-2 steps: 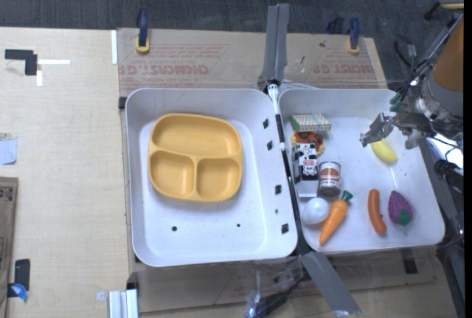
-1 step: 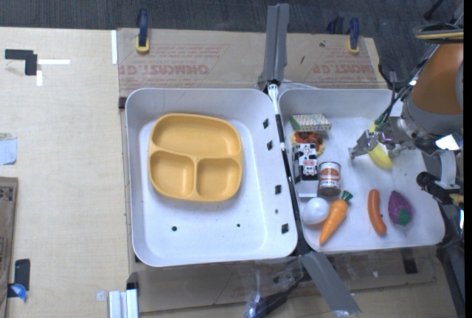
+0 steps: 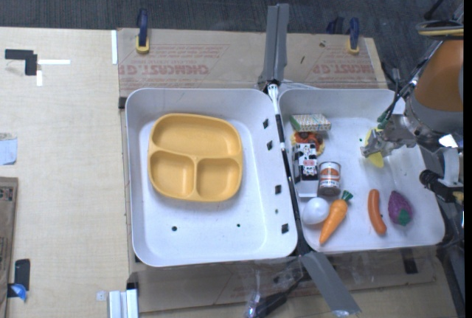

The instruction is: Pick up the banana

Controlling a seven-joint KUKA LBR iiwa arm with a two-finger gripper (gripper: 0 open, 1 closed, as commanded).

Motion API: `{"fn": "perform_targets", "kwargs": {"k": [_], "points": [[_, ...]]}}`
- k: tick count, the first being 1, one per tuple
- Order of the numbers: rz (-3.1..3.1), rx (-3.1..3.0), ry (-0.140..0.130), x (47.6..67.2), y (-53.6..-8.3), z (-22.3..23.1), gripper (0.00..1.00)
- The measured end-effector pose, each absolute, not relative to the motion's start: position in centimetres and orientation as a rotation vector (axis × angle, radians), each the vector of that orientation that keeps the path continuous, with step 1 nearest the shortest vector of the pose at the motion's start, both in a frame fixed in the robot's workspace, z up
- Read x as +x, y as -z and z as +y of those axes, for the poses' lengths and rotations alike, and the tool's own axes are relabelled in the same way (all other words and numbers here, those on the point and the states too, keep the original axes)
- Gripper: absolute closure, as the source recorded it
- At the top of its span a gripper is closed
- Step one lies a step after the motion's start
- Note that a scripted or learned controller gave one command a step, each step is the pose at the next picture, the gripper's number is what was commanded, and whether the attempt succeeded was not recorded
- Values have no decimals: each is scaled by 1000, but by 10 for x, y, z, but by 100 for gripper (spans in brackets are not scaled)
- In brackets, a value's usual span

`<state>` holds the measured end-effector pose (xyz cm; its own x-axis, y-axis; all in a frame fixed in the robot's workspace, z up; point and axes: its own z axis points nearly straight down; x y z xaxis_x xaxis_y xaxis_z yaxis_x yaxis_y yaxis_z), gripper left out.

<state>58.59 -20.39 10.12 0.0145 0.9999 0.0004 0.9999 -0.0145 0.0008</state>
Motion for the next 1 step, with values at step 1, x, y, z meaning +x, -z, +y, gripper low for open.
{"fn": "perform_targets", "kwargs": {"k": [1], "points": [[1842, 2544, 3, 614, -200, -188, 100]]}}
